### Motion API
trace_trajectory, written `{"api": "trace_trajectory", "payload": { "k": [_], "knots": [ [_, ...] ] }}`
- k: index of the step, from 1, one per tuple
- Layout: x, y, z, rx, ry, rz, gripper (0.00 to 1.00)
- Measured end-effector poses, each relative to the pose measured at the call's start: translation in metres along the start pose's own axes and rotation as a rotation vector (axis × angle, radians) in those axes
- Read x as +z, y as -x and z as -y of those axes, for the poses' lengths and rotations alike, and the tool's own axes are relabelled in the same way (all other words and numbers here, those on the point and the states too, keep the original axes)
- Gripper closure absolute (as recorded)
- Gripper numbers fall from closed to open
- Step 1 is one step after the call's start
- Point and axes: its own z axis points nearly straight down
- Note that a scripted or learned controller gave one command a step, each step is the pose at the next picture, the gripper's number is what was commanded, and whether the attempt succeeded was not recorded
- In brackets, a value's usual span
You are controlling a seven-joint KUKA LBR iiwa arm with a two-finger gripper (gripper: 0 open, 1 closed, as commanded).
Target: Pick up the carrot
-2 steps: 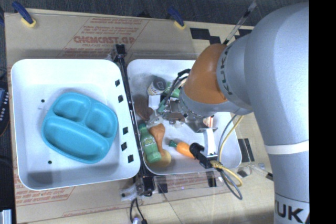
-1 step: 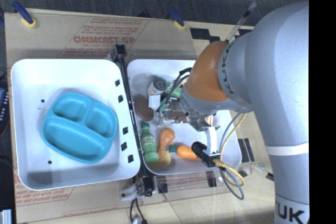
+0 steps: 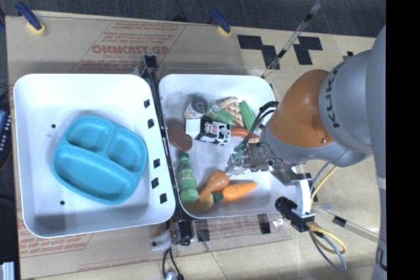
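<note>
The carrot (image 3: 239,191) is orange with a small green end and lies near the front wall of the right bin (image 3: 172,92), pointing right. A second orange, carrot-like piece (image 3: 215,181) leans against its left end. My gripper (image 3: 239,160) hangs just above and behind the carrot, near the bin's right side. The grey arm with its orange band (image 3: 298,118) comes in from the right and hides the bin's right edge. Nothing shows between the fingers.
A green bottle (image 3: 187,178) lies left of the carrot. A brown disc (image 3: 178,136), a small can (image 3: 195,106), a black-and-white box (image 3: 215,130) and green and cream toy foods (image 3: 237,111) crowd the bin's back. The left bin (image 3: 26,92) holds a blue divided plate (image 3: 98,158).
</note>
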Motion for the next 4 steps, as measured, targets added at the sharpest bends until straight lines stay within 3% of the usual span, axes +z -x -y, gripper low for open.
{"api": "trace_trajectory", "payload": {
  "k": [1, 2, 3, 4],
  "knots": [
    [0.001, -0.002, -0.001, -0.005, -0.001, -0.002, 0.00],
    [0.044, 0.056, -0.001, -0.096, -0.004, -0.006, 0.00],
    [0.034, 0.054, -0.002, -0.108, -0.007, -0.009, 1.00],
    [0.034, 0.054, -0.002, -0.108, -0.007, -0.009, 0.00]
  ]
}}
